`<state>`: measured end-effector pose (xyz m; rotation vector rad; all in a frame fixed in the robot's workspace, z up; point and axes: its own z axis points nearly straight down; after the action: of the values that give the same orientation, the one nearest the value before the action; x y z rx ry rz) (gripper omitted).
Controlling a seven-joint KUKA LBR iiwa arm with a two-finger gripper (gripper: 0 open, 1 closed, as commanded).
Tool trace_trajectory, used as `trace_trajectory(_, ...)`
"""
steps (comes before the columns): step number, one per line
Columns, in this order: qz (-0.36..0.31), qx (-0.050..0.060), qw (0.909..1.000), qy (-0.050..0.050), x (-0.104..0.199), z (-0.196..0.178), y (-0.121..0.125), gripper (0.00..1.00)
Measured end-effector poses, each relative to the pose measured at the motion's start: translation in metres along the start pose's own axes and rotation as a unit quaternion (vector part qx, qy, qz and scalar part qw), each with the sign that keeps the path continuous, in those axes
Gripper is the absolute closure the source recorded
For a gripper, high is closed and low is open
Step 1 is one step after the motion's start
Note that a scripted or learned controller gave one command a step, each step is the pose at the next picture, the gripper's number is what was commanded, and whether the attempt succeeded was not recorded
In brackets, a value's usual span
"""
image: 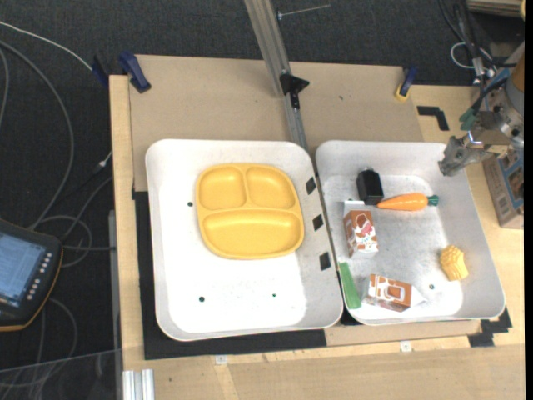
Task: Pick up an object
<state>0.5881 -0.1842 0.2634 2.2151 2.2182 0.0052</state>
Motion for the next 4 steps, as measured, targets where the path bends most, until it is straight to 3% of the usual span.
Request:
trace_trajectory(1, -0.002, 0.005, 1.0000, 0.003, 0.053, 0.013, 0.001, 1.00)
trace_trajectory(2, -0.003, 0.003, 1.0000, 0.003, 0.110, 0.010, 0.010, 1.00)
trace_trajectory(4, -0.003, 0.003, 1.0000, 0.003, 0.218, -0.002, 0.006, 1.00)
